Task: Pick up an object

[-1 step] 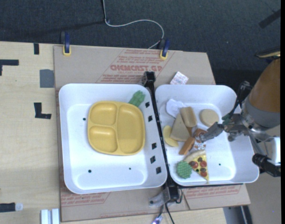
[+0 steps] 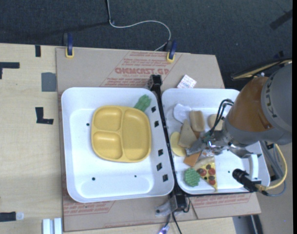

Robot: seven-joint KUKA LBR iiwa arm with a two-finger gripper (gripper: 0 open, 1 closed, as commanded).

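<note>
Worktop (image 2: pixel 22 145) — pale wood with black marks, carrying a cardboard sheet (image 2: pixel 139 67) clamped at its far edge; two white bins side by side on the sheet.

Left bin (image 2: pixel 75 179): a yellow divided plate (image 2: pixel 121 133) lying flat near the middle; a green toy (image 2: pixel 142 102) at the plate's far right corner, touching its rim.

Right bin (image 2: pixel 226 94): a cluster of toy food in the left half; a white piece (image 2: pixel 181 113) at the far side; a tan bread piece (image 2: pixel 196 120) just beside it; a pale yellow disc (image 2: pixel 176 144) against the left wall; an orange wedge (image 2: pixel 192 159) near the middle; a green piece (image 2: pixel 191 177) at the near side, touching a pizza slice (image 2: pixel 209 173) with dark spots.

Arm (image 2: pixel 265 111) — grey with an orange band, reaching in from the right over the right bin; hand (image 2: pixel 207 144) low over the food cluster, just above the orange wedge and beside the bread piece; whether its fingers are apart or closed cannot be told, and no item can be seen between them.

White card (image 2: pixel 187 82) on the cardboard just beyond the right bin; a white cable (image 2: pixel 139 24) on the dark floor beyond.
</note>
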